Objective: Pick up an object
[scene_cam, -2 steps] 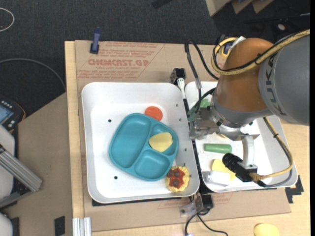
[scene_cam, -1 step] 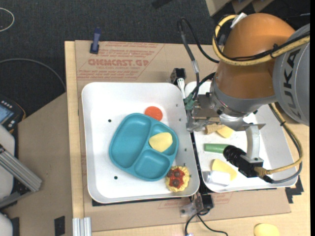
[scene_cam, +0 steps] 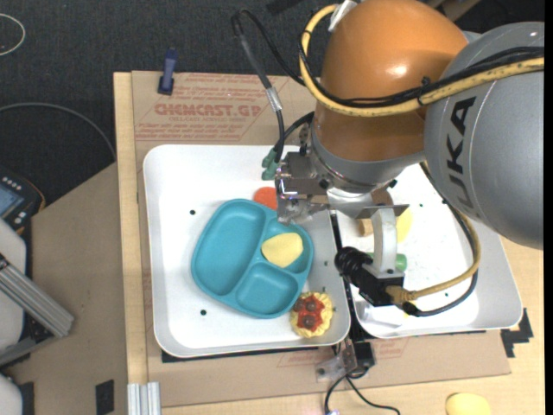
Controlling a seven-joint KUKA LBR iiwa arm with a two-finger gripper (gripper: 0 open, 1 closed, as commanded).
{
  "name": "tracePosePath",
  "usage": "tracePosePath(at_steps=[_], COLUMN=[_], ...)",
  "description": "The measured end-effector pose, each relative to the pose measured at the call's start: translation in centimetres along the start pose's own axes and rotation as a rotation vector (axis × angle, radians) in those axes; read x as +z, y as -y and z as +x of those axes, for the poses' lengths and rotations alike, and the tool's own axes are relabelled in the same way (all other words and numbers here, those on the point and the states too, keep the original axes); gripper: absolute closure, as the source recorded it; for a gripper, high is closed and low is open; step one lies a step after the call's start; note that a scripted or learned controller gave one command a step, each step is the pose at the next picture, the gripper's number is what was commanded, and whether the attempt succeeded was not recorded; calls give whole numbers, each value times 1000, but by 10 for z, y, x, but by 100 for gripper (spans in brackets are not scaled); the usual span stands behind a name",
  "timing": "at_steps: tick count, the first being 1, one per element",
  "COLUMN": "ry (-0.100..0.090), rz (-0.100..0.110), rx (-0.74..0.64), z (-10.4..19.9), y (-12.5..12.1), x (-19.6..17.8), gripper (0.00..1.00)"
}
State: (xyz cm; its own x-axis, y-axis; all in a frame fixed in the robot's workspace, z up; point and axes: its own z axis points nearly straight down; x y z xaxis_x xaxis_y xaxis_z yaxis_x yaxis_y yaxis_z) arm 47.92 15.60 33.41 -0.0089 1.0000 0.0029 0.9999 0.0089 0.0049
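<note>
**Arm hangs low over the seam between two bins**

At the far left of the bench top, a small blue clip (scene_cam: pixel 168 72) sits on the brown cardboard sheet (scene_cam: pixel 207 102), beside red printing that appears to read "CHEMCAST GP"; the smaller line beneath it is too fine to read. Below lies the left shallow white bin (scene_cam: pixel 168 258), holding a teal plastic divided plate (scene_cam: pixel 233 253) with three compartments. A pale yellow rounded piece (scene_cam: pixel 282 249) rests in the plate's right compartment. An orange object (scene_cam: pixel 264 196), mostly hidden, peeks out just beyond the plate's upper edge. A red and yellow toy food piece (scene_cam: pixel 312 313) lies on the bin floor, touching the plate's lower right corner.

The gripper (scene_cam: pixel 298 199) hangs above the plate's upper right edge, near the orange object; whether its fingers are apart or together cannot be told. To the right, the grey arm's casing shows the black letters "UKA" (scene_cam: pixel 460 154), over the right white bin (scene_cam: pixel 484 292).
</note>
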Motion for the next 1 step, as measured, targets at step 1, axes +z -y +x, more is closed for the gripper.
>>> tracePosePath(at_steps=[1], ry=[-3], rz=[-16], rx=[6], z=[25], y=[-69], x=[-210], gripper=[100])
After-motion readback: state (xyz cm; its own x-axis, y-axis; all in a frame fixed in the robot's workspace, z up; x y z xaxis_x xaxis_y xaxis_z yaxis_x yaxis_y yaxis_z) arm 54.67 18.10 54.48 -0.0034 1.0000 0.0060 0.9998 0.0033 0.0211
